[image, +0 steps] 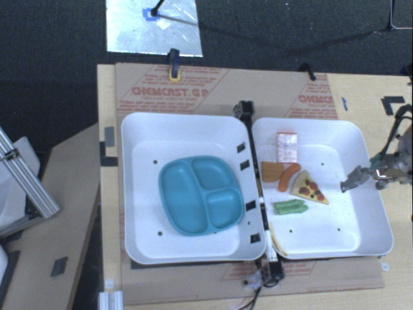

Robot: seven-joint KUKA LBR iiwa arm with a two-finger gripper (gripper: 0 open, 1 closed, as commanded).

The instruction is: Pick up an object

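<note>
Glossy blue plastic tray (pixel 200 196)

arm (pixel 403 150): cut off by the right edge — little more than the wrist end shows
gripper (pixel 347 185): small and dark; finger spacing cannot be read
pink packet (pixel 287 147): print too small to read
table (pixel 400 92): right part runs past the edge
metal frame (pixel 19 173): cut by the left edge — blurred
</note>
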